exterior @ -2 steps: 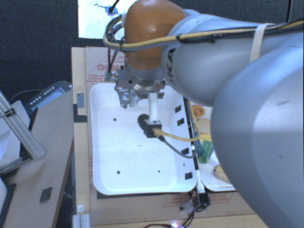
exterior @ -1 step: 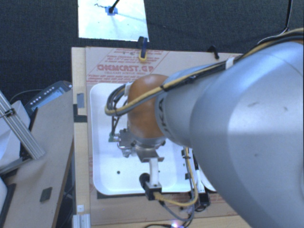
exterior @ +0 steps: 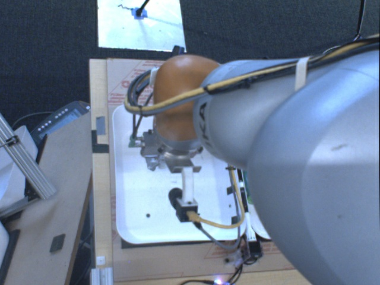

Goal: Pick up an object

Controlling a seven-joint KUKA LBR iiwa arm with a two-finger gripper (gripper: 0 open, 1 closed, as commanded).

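My grey arm with its orange band (exterior: 178, 94) reaches in from the right and covers most of the view. It hangs over the left white bin (exterior: 133, 218). The gripper (exterior: 153, 154) sits under the wrist, low over the bin's upper middle, and the wrist hides most of it. No object can be made out at the gripper. On the bin floor I see just a tiny dark speck (exterior: 148, 215) near the front. The right bin lies hidden beneath the arm.
The bins rest on a cardboard sheet (exterior: 102, 159). A grey control device (exterior: 62, 117) and an aluminium rail (exterior: 24, 159) lie on the left. A white sheet (exterior: 139, 16) lies at the back. Small black clips (exterior: 231, 190) sit on the bin's right rim.
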